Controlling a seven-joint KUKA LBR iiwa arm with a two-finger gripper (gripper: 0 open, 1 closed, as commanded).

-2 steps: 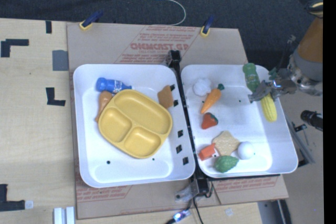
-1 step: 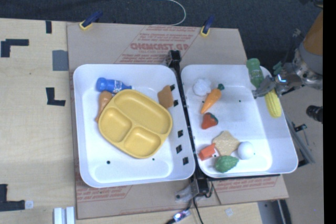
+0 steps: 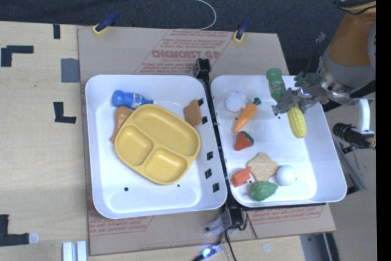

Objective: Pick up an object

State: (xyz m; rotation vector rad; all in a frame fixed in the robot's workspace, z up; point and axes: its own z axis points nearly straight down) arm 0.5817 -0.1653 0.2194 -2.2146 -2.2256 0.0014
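Note:
My gripper (image 3: 288,101) hangs over the upper right part of the right bin (image 3: 321,159), at the end of the grey arm coming in from the right. It sits just above and left of a yellow corn cob (image 3: 297,122) and just below a green bottle (image 3: 275,82). I see nothing held in it. To its left lie a white lumpy object (image 3: 234,101) and an orange carrot (image 3: 246,116). Lower in the bin are a red strawberry (image 3: 243,140), a tan cracker (image 3: 263,166), a white egg (image 3: 285,175), a green vegetable (image 3: 263,191) and a small orange piece (image 3: 241,178).
The left bin (image 3: 101,180) holds a yellow divided plate (image 3: 157,142), a blue bottle (image 3: 130,98), a brown piece (image 3: 193,112) and an orange item (image 3: 121,122) partly under the plate. A black divider (image 3: 211,131) runs between the bins.

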